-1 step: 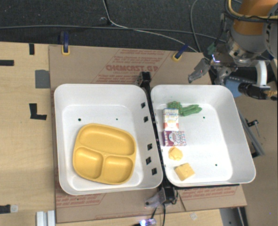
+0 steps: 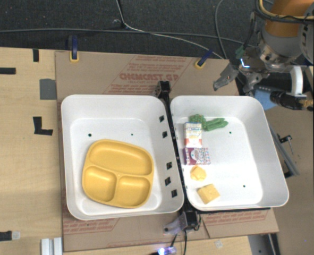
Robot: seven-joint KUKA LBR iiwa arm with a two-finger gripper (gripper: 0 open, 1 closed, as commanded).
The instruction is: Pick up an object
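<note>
- Gripper (image 2: 240, 78) hung above the bench just outside the far right corner of the right bin (image 2: 263, 142), below the orange band on the arm's wrist; I could not tell whether it was open or closed, and nothing showed in its grasp.
- Candidates all lay in the right bin, gathered along its left wall: a green leafy toy vegetable (image 2: 210, 123) nearest the far wall, a small carton (image 2: 193, 133) just beside it, a small printed packet (image 2: 197, 155) next, then a small orange piece (image 2: 198, 172) and a yellow block (image 2: 208, 193) towards the near wall.
- Left bin (image 2: 71, 142) held a yellow divided tray (image 2: 117, 172), well apart from the gripper.
- Deciding relation, as I judged it: the green vegetable lay closest, down and to the left of the gripper, its long axis running roughly across the bin from left to right.
- Carton and packet lay end to end along the left wall, so a descent there would risk the wall or a neighbour.
</note>
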